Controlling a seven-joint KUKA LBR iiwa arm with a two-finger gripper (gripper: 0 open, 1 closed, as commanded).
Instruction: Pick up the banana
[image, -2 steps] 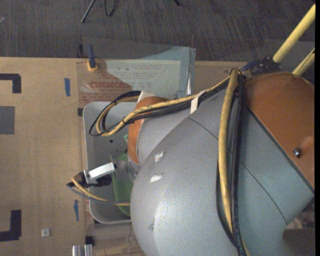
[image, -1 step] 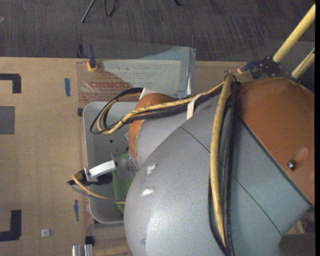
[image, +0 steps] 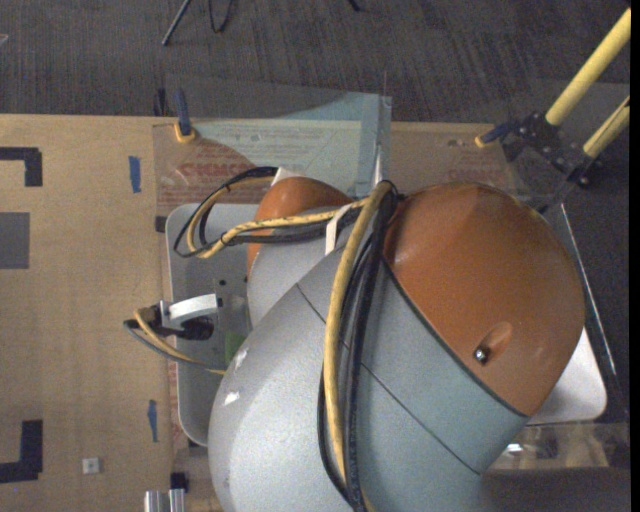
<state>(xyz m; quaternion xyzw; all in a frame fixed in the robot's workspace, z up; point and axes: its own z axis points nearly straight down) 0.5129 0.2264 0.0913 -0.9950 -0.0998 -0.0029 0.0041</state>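
Observation:
My arm (image: 300, 420) reaches across from the right, and its grey body lies over most of both bins. A large orange joint cap (image: 480, 290) is close under the camera, and a smaller orange band (image: 295, 200) sits farther along towards the wrist. Yellow and black cables (image: 340, 330) run along the arm and loop out at the left end by a white and black fitting (image: 190, 310). The arm hides whatever lies in the bins beneath it.
A strip of one white bin's rim (image: 185, 400) shows at the left, and a corner of the other bin (image: 590, 390) at the right. The brown bench top (image: 80, 300) with blue tape marks spreads to the left. A yellow-legged stand (image: 590, 70) is at the upper right.

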